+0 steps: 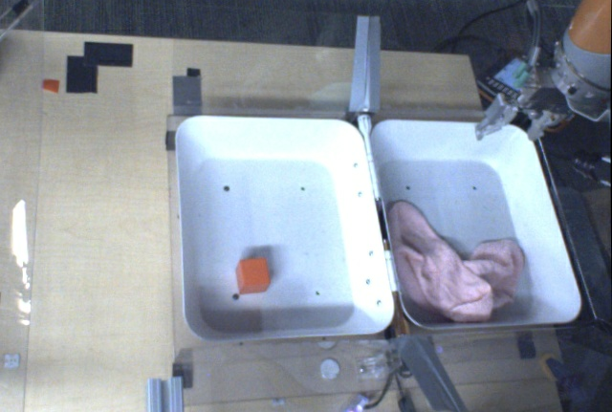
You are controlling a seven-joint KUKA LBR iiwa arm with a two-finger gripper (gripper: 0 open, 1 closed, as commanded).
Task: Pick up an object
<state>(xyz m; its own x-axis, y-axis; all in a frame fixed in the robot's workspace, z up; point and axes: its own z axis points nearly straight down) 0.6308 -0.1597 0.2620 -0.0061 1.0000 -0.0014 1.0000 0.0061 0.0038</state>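
Two shallow white bins sit side by side on the bench, touching along a shared middle edge. The left bin (191,209) holds one thing, a small orange block (253,275), lying on the floor toward the near-left part, apart from every wall. The right bin (459,147) also holds one thing, a crumpled pink cloth (449,269) (bunched into folds rather than spread flat), filling the near half of the bin and pressing close to the left and near walls.

One arm (593,28) comes in at the far right, its orange band showing at the picture's edge above the grey wrist. The gripper (512,117) hangs over the far-right corner of the right bin, just about at the rim, well apart from the cloth and far from the block. Its two fingers stand a little apart, with nothing between them.

In the left bin the floor around the block is bare on all sides, most of all toward the far wall and the right. In the right bin the far half of the floor is bare, from the far wall down to the cloth's upper fold. A grey upright post (364,66) stands at the far end of the seam between the bins.
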